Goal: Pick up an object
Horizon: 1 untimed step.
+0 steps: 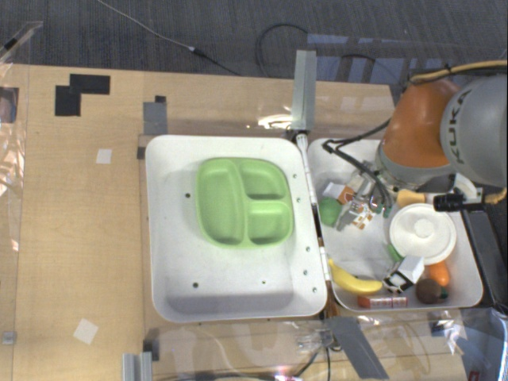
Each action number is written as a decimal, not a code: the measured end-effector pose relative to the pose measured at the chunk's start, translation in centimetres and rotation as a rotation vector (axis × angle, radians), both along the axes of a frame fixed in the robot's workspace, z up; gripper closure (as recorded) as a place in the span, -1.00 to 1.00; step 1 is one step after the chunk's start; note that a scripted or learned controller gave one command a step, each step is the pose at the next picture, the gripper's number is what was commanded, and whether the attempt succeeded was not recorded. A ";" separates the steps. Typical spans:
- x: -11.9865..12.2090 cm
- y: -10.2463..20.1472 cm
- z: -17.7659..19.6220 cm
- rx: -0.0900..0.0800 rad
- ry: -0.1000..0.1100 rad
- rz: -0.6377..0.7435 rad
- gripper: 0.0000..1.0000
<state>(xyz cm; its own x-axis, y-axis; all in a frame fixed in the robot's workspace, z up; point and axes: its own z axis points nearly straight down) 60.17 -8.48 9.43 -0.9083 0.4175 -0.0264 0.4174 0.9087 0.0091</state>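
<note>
My gripper (359,209) hangs low over the left part of the right bin (476,292), below the orange band of the arm (421,129). Right beneath it lies a small printed packet (335,190), with a green round item (328,212) just to its left. A yellow banana (353,279) lies near the bin's front edge. A white round container (421,232) sits to the gripper's right. At the front right corner rest an orange fruit (438,275), a brown kiwi-like fruit (429,291), a small red item (382,301) and a white-and-black block (405,272).
The left bin (171,292) holds a green divided plate (242,201). A metal post (304,90) stands at the back between the bins. A black cable (349,153) runs along the arm toward the wrist.
</note>
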 end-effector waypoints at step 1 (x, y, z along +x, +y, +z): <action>1.0 -0.1 -0.1 -0.003 0.006 -0.004 -1.00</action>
<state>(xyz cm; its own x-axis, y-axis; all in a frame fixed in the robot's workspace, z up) 61.15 -8.60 9.34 -0.9067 0.4212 -0.0227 0.4213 0.9069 0.0036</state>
